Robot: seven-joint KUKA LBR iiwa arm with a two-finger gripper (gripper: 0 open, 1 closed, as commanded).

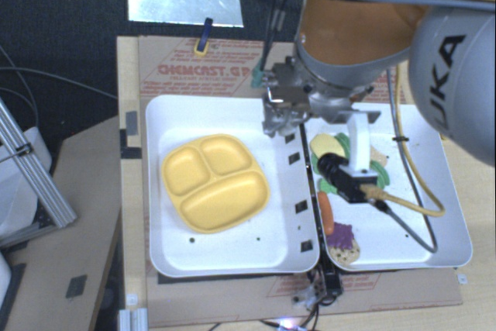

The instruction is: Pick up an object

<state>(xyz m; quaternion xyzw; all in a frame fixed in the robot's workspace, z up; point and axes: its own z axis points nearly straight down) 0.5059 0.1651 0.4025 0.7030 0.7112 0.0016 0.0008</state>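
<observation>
Plate (215, 182), yellow, three compartments

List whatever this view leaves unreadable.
- Right bin: far end hidden in the camera view by the arm.
- Pale yellow piece: partly under the arm; shape unclear.
- Purple thing: too small to identify.
- Red lettering: right end runs behind the arm.

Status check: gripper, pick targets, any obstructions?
Gripper at the bins' shared wall, far end; nothing seen held. Yellow divided plate flat in left bin; toy carrot, purple toy in right bin. Wrist overhangs right bin's food.
</observation>
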